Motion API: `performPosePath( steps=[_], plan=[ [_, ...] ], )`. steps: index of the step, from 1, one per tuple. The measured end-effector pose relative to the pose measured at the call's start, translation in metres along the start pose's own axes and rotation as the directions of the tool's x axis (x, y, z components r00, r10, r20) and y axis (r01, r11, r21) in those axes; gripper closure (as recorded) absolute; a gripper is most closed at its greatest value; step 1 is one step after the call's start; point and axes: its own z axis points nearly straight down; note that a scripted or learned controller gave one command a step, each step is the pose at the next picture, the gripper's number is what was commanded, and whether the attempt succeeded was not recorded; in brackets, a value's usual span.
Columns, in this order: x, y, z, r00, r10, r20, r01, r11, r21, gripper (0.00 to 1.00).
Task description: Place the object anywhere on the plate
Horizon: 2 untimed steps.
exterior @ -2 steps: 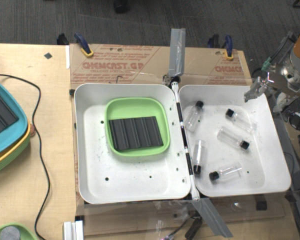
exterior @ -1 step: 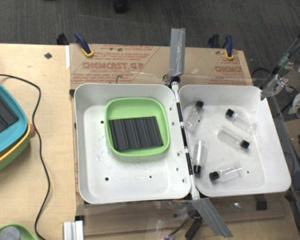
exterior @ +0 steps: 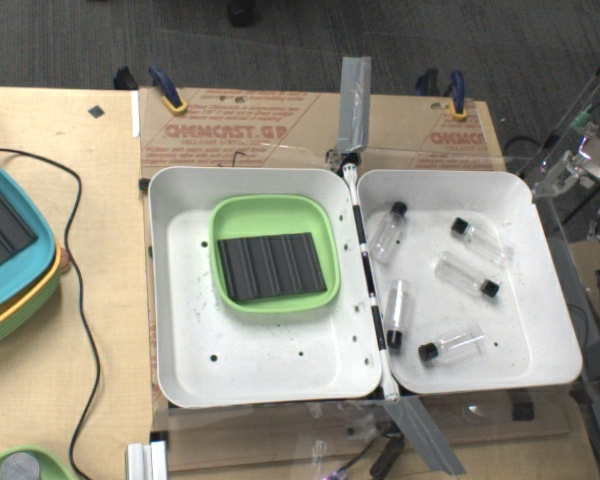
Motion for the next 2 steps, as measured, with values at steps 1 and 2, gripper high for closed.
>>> performPosePath(
  steps=[1,2],
  plan=[
    [0.0,-0.006,-0.049,0.97,0.244,0.0,-0.244,0.97,0.0,0.0],
    [-0.007,0.008,-0.045,0.892,0.453,0.002,-0.453,0.892,0.001,0.0]
  ],
)
